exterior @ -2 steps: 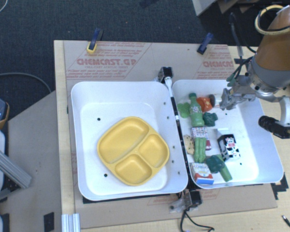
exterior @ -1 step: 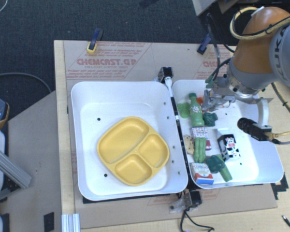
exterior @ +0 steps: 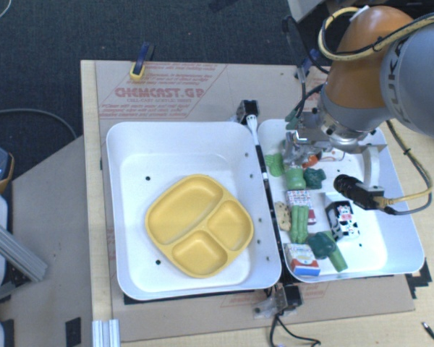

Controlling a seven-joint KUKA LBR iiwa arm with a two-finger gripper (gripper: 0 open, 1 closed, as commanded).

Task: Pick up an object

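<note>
My gripper (exterior: 298, 150) hangs low over the far left part of the right bin (exterior: 398, 230). Directly under and beside it lie a light green piece (exterior: 275, 165), another green piece (exterior: 295, 178) and a dark teal object (exterior: 315, 177). Nearer the front lie a red-and-white packet (exterior: 298, 197), a long green item (exterior: 299, 225), a black-and-white toy (exterior: 344, 220), a dark green object (exterior: 322, 245) and a small red, white and blue box (exterior: 302, 259). I see nothing lifted off the bin floor.
The left bin (exterior: 130, 150) holds a yellow divided plate (exterior: 199, 225). A divider wall with black clips (exterior: 260, 165) runs between the bins, close to the gripper's left. The arm's grey and orange body (exterior: 369, 56) looms over the right bin's far side.
</note>
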